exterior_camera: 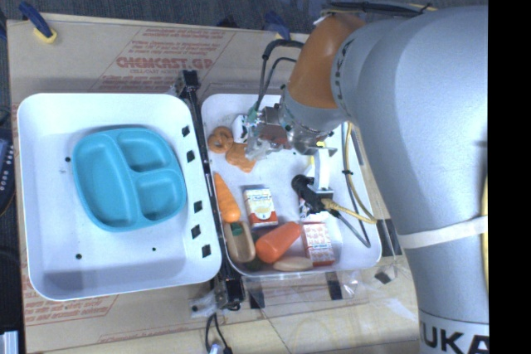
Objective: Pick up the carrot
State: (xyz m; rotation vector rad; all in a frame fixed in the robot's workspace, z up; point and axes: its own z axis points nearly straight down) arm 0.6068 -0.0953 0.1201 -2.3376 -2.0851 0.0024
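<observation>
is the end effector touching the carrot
Apart. The camera view shows the end effector up near the back of the right bin, with bare white floor between it and the carrot by the left wall.

Smooth grey rounded arm (415, 145) casing, orange band (319, 66) above wrist, pale seam line around lower link, partial white "UKA" lettering (452, 337) near base, black cables (278, 62) looped beside wrist.
</observation>
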